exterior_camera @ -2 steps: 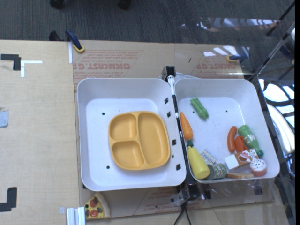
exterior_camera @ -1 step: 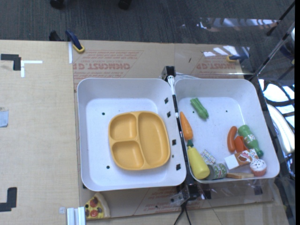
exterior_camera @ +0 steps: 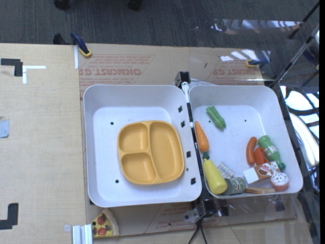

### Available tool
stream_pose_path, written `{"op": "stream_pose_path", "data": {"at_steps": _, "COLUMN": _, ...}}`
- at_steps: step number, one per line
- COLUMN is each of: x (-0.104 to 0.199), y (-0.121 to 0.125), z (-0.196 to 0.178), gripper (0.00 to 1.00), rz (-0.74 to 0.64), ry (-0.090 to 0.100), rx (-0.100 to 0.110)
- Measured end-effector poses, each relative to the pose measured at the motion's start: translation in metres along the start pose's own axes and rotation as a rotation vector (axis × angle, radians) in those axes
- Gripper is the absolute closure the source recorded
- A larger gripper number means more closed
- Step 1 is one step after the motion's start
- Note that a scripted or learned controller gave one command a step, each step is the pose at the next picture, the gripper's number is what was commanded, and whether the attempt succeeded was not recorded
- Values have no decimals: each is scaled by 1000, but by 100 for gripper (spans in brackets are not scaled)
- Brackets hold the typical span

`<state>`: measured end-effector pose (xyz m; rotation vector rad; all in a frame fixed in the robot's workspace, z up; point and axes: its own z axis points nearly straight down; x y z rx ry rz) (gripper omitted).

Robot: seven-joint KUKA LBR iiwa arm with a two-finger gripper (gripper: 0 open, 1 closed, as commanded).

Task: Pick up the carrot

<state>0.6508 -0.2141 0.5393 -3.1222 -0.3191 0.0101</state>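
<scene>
Gripper state cannot be told from the camera view, and no grasp on any item can be confirmed.

Carrot (exterior_camera: 201,136) lies in the right bin (exterior_camera: 274,96), flat on the floor and close against the bin's left wall. Its orange body runs along that wall, with the green end toward the near side. A yellow bottle-shaped toy (exterior_camera: 214,177) lies just beyond that green end, near the front left corner of the same bin. A green vegetable toy (exterior_camera: 216,117) lies apart from the carrot, toward the far side of the bin.

A cluster of toys sits along the right and front right of the bin, well apart from the carrot, including a red sausage shape (exterior_camera: 251,150) and a green bottle (exterior_camera: 270,151).

The left bin (exterior_camera: 101,103) holds a yellow three-compartment plate (exterior_camera: 151,151) near its centre. Both bins rest on a cardboard sheet (exterior_camera: 122,67). A pizza slice toy (exterior_camera: 103,225) lies outside the bins, by the left bin's front edge
</scene>
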Motion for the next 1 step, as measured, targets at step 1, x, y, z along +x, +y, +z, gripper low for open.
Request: {"op": "stream_pose_path", "data": {"at_steps": 1, "x": 2, "y": 8, "z": 0, "gripper": 0, "rz": 2, "ry": 1, "rx": -2}}
